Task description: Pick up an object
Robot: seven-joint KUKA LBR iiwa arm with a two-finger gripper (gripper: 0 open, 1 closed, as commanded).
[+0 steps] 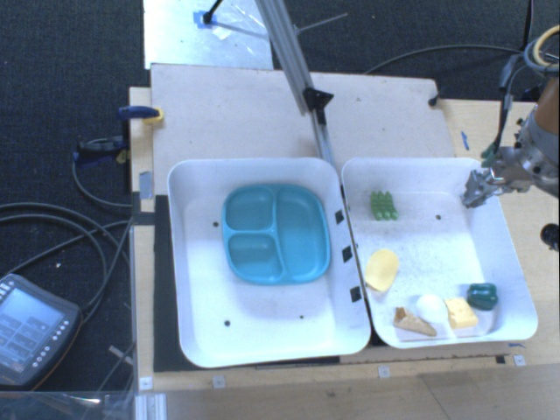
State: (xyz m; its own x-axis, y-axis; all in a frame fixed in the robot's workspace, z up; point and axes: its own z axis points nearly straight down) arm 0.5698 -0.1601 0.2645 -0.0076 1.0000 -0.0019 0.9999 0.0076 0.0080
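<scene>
The gripper (477,191) hangs at the upper right of the frame, over the far right rim of the right bin (437,234); whether its fingers are spread or pressed together cannot be told.

The green ridged piece (383,205) lies near the bin's upper left. A yellow chip (381,269) sits by the left wall. Along the lower edge crowd a tan wedge (413,323), white egg (429,305), yellow block (461,312) and dark green object (482,296).

The bin's middle is bare floor. The left bin (201,322) holds a blue divided plate (276,234).
</scene>
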